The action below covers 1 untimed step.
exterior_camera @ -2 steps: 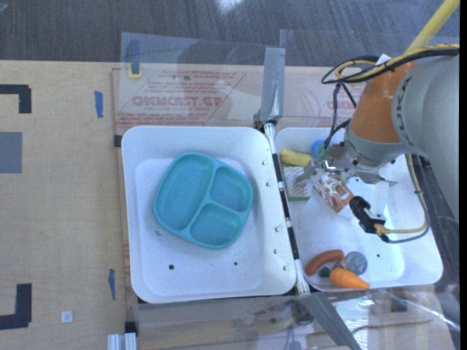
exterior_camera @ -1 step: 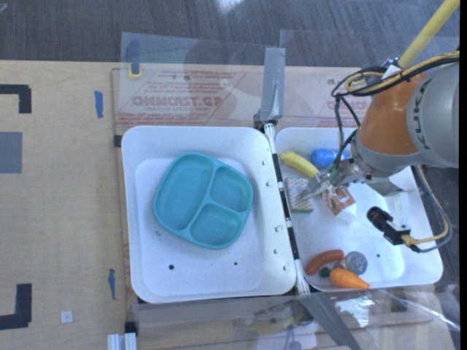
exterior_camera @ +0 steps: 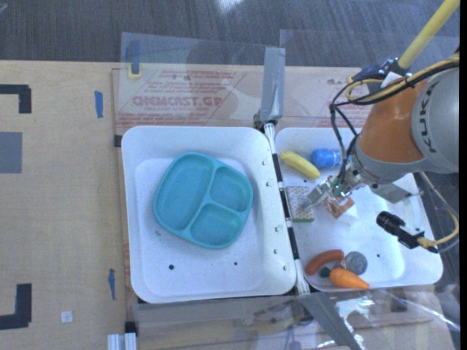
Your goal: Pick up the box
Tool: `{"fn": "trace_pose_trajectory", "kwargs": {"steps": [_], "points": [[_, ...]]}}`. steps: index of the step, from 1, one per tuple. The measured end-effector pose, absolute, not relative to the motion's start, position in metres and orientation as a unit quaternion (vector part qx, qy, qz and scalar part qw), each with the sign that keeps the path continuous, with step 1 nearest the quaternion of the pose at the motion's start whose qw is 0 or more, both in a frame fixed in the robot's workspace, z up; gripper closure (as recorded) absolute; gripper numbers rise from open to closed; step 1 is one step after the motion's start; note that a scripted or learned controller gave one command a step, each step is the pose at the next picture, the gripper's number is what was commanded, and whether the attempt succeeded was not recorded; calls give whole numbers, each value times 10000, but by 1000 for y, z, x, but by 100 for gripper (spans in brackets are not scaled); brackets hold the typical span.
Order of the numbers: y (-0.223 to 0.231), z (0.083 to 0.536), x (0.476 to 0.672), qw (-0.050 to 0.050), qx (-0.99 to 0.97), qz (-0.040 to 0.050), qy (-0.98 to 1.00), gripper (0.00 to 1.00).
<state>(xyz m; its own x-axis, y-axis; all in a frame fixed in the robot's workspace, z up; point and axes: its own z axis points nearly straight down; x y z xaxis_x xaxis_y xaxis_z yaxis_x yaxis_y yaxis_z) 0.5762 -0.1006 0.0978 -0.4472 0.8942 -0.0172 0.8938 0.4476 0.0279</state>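
The box (exterior_camera: 298, 203) lay in the right bin (exterior_camera: 419, 265), at its left wall, long axis running near to far. Nearest the camera lay one carrot (exterior_camera: 347, 278), one sausage (exterior_camera: 323, 260) and one grey disc (exterior_camera: 356, 261); farther back, one banana (exterior_camera: 300, 164) and one blue cylinder (exterior_camera: 324, 157). One teal plate (exterior_camera: 203, 200) sat in the left bin (exterior_camera: 146, 148). The arm (exterior_camera: 398, 130) reached down-left, its gripper (exterior_camera: 325, 192) just right of the box; whether its fingers gripped anything could not be told.

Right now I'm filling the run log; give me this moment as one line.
arm: over right bin | gripper: at box | grasp: unconfirmed | left bin: blue tray
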Motion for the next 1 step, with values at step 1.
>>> {"fn": "trace_pose_trajectory", "kwargs": {"steps": [1], "points": [[-108,96,608,84,5384,49,8426,0]]}}
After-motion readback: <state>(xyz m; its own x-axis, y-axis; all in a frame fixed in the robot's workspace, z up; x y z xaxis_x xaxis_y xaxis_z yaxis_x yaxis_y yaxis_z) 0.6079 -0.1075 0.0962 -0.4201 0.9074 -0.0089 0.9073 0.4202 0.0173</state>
